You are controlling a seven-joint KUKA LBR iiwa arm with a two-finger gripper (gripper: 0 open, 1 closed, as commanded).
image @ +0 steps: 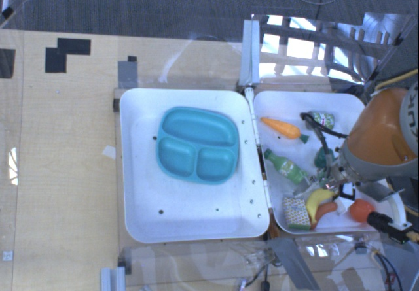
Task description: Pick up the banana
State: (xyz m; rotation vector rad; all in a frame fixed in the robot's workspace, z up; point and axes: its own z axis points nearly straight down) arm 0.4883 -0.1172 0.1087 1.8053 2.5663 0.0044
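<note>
- The banana [319, 201] lies in the right bin [347, 103], near its front edge, crowded by neighbours.
- The gripper [329, 177] hangs just above the banana; whether the fingers are apart or together cannot be told, as wrist and cabling mask them.
- Risk: a sandwich-like item [296, 212] sits against the banana's left side and a reddish sausage-like piece [325, 210] against its front. A closing grasp may catch either instead, or push the banana aside.
- Risk: the tomato [361, 210] lies just beside to the right and may roll if nudged.
- Risk: the green bottle [285, 166] lies near, behind-left, narrowing any approach from that side.
- Edges: the bin's front wall stands close behind the cluster, so little lateral room remains; straight up looks like the freest path.
- Open room: the left bin [137, 172] holds a blue divided plate [198, 144], with bare floor around it.
- The carrot [281, 127] rests well apart, towards the rear.
</note>
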